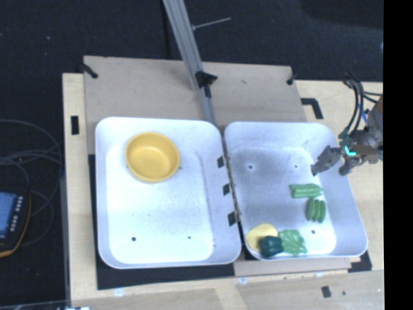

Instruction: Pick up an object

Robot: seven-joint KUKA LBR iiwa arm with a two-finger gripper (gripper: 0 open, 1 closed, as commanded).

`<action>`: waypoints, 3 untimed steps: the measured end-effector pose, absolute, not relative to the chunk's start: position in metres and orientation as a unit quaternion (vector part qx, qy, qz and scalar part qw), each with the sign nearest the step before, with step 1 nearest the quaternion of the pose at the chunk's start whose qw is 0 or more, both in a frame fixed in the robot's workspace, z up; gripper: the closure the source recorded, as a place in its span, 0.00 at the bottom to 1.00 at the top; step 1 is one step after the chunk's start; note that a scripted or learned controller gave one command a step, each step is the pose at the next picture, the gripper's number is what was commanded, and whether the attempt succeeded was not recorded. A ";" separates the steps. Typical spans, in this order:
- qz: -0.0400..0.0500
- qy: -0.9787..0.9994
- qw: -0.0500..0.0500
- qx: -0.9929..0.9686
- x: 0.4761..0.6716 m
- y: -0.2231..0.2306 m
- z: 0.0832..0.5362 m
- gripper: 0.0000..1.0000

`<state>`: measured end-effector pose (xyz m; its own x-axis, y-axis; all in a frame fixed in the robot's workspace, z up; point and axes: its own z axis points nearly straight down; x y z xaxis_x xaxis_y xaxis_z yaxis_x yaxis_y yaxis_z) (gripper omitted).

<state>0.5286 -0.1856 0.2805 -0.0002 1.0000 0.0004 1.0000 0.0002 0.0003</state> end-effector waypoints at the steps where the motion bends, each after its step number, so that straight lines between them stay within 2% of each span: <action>1: 0.000 -0.707 0.000 -0.707 0.529 -0.186 0.280 0.00; 3: 0.001 -0.707 0.001 -0.707 0.537 -0.187 0.194 0.00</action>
